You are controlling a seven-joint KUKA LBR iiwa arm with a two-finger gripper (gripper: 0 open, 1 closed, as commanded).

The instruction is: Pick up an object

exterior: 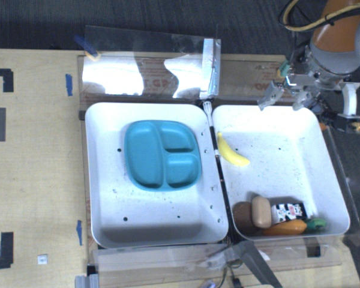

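Note:
My gripper point(284, 98) hangs over the far rim of the right bin point(288, 131), near its back right corner, fingers spread open with nothing between them. A yellow banana point(230, 152) lies at the left side of that bin. Along the bin's near edge sits a cluster: a brown round item point(242, 215), a tan bread-like piece point(261, 210), a black-and-white cow-patterned carton point(287, 210) and an orange carrot point(290, 227) with a green top. The gripper is well apart from all of them.
The left bin point(102, 179) holds a blue divided plate point(163, 155). A clear plastic panel point(150, 68) stands behind the left bin. A metal divider point(214, 155) runs between the bins. Yellow cables loop by the arm at top right.

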